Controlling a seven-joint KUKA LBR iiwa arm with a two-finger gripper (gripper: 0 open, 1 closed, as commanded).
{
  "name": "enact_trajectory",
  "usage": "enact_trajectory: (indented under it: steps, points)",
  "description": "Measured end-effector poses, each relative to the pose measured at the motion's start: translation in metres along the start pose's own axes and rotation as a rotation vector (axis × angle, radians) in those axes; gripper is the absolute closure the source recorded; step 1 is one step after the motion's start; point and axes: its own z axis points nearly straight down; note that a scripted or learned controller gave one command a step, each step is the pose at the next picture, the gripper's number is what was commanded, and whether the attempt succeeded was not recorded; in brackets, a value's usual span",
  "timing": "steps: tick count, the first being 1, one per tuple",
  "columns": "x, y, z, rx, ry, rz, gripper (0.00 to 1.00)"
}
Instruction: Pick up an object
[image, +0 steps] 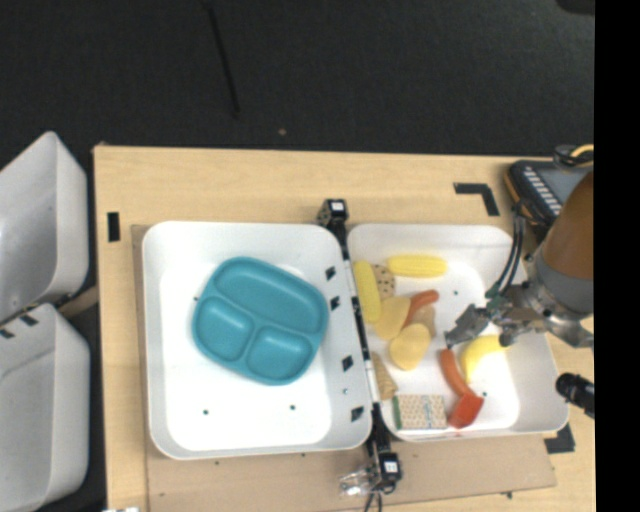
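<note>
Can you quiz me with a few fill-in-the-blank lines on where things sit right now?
1. The blue plate lies in the ____ bin.
2. The corn cob lies in the ____ bin.
3. The tool hangs over the ____ bin.
4. The plate has ____ compartments.

Missing words: left; right; right; three

teal tray (260, 320), white bins (165, 400), yellow corn (417, 266), red pepper (465, 408)
</note>
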Motion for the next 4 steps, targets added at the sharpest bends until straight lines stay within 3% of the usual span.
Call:
enact_trajectory:
  steps: [1,3,4]
  points:
    - [0.001,0.003,-0.006,-0.012,-0.003,-0.004,0.00]
    - [-0.001,-0.008,0.108,-0.008,-0.002,-0.002,0.00]
    - [-0.001,-0.007,0.099,-0.009,0.000,0.005,1.00]
